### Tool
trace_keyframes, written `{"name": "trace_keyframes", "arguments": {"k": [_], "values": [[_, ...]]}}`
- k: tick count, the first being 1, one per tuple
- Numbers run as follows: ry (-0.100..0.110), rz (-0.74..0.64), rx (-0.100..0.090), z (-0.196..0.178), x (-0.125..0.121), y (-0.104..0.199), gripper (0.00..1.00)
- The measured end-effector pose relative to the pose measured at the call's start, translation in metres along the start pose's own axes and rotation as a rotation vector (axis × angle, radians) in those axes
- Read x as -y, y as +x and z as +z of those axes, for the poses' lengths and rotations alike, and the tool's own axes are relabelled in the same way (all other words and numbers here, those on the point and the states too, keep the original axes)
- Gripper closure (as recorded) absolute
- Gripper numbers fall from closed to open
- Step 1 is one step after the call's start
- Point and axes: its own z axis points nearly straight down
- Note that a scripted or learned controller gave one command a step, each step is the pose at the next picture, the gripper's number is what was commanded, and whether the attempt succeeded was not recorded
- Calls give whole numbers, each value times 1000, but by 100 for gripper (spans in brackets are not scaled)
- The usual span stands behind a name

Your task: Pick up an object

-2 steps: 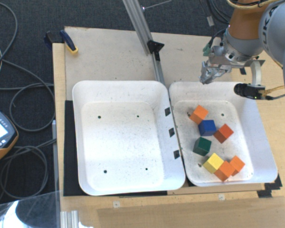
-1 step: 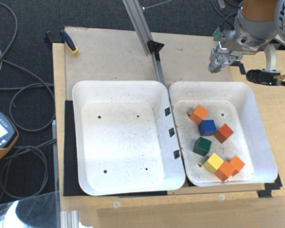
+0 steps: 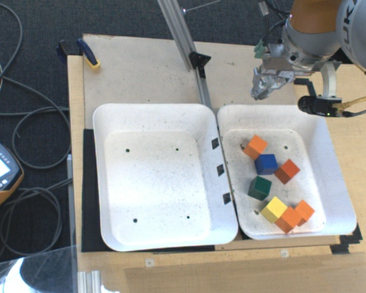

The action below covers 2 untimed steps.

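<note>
Approach is the step we judge to be in hand: nothing has been lifted, and the claw hangs above the far rim of the right bin, over the bare worktop just beyond it. We cannot tell from this view whether the claw is wide or narrow; nothing shows beneath it.

Candidate objects all lie in the right bin. We see an orange cube farthest back, a blue cube just near of it, a red-brown cube to its right, and a dark green cube nearer still. A yellow cube and two orange blocks sit touching at the near right. The left bin holds no objects.

Next, we expect the arm to travel toward the near side and descend over one cube. The far orange cube is closest, though the blue cube crowds it.

Arm pose: the grey wrist with its orange band enters from the far right, pointing downward.
</note>
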Motion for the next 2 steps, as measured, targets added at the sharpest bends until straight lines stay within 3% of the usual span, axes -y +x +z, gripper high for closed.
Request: {"name": "trace_keyframes", "arguments": {"k": [2], "values": [[4,-1,0,38,40,102,100]]}}
